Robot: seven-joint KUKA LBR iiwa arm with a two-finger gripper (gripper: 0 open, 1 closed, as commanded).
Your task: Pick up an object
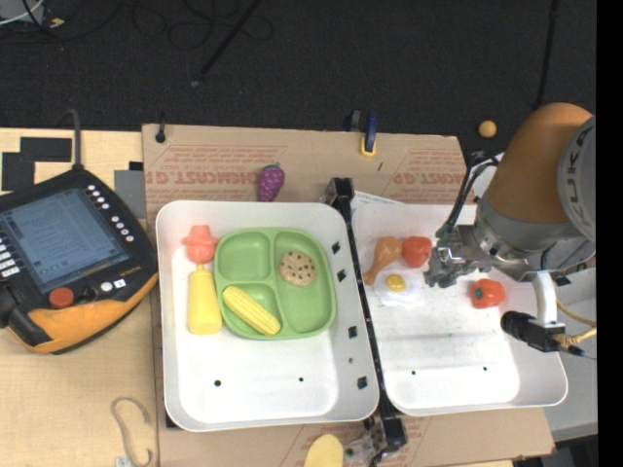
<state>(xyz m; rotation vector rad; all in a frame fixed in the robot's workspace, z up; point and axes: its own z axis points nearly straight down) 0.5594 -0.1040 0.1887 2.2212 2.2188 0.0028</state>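
My gripper (440, 269) hangs low over the right bin (467, 377), near its upper middle. Just left of it lie a fried egg toy (395, 284), a red tomato (416, 250) and a tan chicken drumstick (383, 257). A red pepper (488, 293) sits just right of the gripper. Nothing shows between the fingers, and the wrist hides how they stand.
The left bin (253, 377) holds a green divided plate (274, 282) with a cookie (297, 268) and a corn cob (251, 309), plus a yellow bottle (202, 301) and a pink toy (200, 244). Purple grapes (270, 182) lie behind the bins. A teach pendant (63, 251) rests at left.
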